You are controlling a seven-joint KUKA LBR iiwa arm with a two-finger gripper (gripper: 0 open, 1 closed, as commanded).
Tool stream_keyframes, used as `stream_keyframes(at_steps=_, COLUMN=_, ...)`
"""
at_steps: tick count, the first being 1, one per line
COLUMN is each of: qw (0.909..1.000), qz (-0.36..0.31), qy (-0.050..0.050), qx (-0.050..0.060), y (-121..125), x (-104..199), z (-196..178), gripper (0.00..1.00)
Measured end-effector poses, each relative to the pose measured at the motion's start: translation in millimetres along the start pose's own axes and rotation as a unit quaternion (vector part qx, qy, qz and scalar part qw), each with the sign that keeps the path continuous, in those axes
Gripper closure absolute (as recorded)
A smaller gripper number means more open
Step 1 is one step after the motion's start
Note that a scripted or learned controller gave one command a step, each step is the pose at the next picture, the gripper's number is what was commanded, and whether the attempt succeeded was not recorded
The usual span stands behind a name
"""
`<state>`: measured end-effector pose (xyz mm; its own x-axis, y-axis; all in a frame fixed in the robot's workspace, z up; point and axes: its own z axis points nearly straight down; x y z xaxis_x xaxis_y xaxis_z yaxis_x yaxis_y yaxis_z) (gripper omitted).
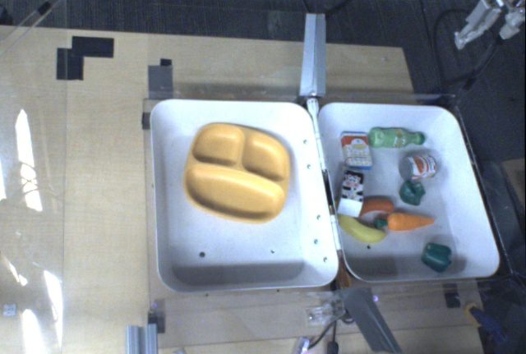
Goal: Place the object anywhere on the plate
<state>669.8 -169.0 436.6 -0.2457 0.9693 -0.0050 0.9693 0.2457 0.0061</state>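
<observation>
Gripper (477, 22) sits up at the far right, off the table (99, 204) and well clear of both bins. It's too small and blurred for me to tell whether it's wide or closed, and I see nothing held in it. So my read is the pick hasn't started.

The task doesn't say which object. All candidates lie in the right bin (468, 180); the yellow plate (238, 172) is in the left bin (177, 254) with nothing on it.

How I'd run it: go for a loner. The green bottle (396, 137) near the back wall and the green block (436, 255) at the front corner have space around them. The banana (362, 229), carrot (407, 221) and orange-red piece (376, 207) are bunched and touching, so a bad grab is likely there. Come straight down, lift clear of the divider between the bins, release low over the plate's big front compartment.

Counts:
- bins: 2
- plate: 1, three compartments
- right bin items: 9
  - bottle 1
  - red-white carton (356, 151) 1
  - can (421, 166) 1
  - dark green lump (412, 192) 1
  - black-white box (352, 188) 1
  - banana 1
  - carrot 1
  - orange-red piece 1
  - green block 1
</observation>
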Motion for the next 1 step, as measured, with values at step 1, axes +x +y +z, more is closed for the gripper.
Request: stream_keyframes(at_steps=1, qw=0.9805, qz=-0.196, qy=0.0, qx=-0.001, y=-8.4, x=-33.9, z=-0.4, gripper=0.0)
